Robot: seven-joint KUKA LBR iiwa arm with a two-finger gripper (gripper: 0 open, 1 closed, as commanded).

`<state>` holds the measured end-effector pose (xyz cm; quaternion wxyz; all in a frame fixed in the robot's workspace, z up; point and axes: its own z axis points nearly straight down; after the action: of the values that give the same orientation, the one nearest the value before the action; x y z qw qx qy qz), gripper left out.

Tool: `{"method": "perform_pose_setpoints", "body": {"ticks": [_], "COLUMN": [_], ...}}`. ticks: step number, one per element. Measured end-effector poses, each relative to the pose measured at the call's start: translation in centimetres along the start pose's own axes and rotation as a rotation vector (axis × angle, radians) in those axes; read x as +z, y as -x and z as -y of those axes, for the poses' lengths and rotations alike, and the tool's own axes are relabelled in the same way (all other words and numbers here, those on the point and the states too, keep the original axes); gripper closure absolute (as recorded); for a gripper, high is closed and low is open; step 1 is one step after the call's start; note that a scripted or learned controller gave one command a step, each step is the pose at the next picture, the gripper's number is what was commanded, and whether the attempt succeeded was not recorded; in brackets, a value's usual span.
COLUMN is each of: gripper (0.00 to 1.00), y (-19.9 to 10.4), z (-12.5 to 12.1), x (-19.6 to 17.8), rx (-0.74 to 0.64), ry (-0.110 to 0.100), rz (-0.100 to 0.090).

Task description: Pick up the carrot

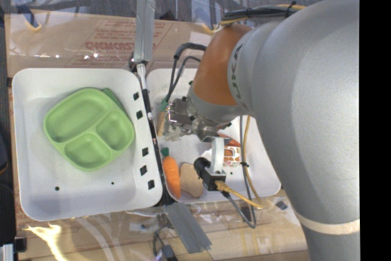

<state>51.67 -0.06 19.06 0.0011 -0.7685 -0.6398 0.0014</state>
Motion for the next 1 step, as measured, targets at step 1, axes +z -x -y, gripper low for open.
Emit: {"method": "perform_pose_setpoints", "body": {"ticks": [1], "gripper": [1.00], "y": [-2.42], "z": [4.65], "x": [0.03], "rx": [-0.015], "ry": [-0.003], "rz": [-0.001]}}
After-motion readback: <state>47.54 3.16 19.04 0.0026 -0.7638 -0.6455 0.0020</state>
